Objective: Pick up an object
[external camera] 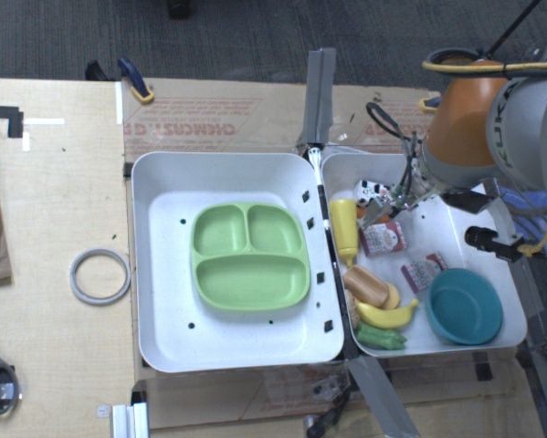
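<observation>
Two white bins sit side by side on the bench. The left bin [154,272] holds a green divided plate [250,256]. In the right bin [437,340] lie a yellow bottle [344,228], a banana [385,313], a teal bowl [465,306], a small red-and-white packet [383,238] and a black-and-white toy [373,191]. The gripper [389,206] hangs low at the bin's far side, just above the packet; whether its fingers are apart or together I cannot tell.
</observation>
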Motion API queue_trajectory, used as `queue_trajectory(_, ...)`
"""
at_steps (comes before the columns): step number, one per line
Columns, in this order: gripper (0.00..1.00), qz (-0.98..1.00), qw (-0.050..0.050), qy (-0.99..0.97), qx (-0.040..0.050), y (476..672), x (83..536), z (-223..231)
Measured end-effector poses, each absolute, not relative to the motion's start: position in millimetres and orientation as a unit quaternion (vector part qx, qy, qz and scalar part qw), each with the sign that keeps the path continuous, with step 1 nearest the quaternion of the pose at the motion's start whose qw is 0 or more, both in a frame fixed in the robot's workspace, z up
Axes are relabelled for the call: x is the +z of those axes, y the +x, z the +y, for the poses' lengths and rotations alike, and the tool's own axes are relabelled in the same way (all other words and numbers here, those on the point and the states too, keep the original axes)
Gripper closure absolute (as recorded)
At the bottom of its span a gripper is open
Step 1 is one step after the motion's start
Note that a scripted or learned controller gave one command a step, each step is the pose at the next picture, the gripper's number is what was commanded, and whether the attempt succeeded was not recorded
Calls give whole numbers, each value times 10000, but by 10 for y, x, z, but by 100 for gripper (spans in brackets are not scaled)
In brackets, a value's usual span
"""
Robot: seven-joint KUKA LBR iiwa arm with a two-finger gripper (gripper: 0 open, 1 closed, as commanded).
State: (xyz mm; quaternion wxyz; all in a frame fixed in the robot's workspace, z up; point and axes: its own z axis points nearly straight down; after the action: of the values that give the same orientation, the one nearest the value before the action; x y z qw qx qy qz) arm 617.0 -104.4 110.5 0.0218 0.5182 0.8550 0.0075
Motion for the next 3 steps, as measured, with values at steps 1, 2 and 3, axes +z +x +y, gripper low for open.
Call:
queue_trajectory(1, 0, 7771, 115, 6293, 65, 6671, 1091, -1151)
queue_trajectory(2, 0, 7911, 135, 6115, 41, 6664, 1088, -1102)
queue_trajectory(3, 0, 7781, 173, 6278, 77, 6343, 1089, -1076)
